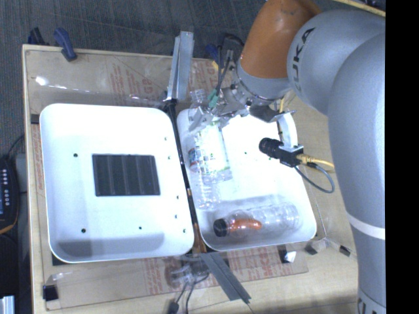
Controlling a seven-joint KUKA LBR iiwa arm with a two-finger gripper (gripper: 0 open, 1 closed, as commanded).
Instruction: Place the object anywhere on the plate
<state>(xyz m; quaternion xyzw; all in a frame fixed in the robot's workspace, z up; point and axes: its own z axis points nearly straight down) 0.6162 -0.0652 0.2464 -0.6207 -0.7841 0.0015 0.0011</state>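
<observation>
A dark grey ridged rectangular plate (126,174) lies in the middle of the left bin (65,129). In the right bin (262,169) a clear plastic bottle (211,162) lies lengthwise along the left wall, its neck toward the far end. A second clear bottle (262,221) with a black cap and orange contents lies across the near end. My gripper (215,107) is low at the far left corner of the right bin, right over the neck end of the first bottle. The wrist hides how it meets the bottle.
The grey arm with its orange band (281,31) covers the far right of the right bin. A black cable plug (278,150) with a yellow lead hangs over that bin. Blue clamps (65,44) hold the bench's far edge, and a metal divider (180,64) stands between the bins.
</observation>
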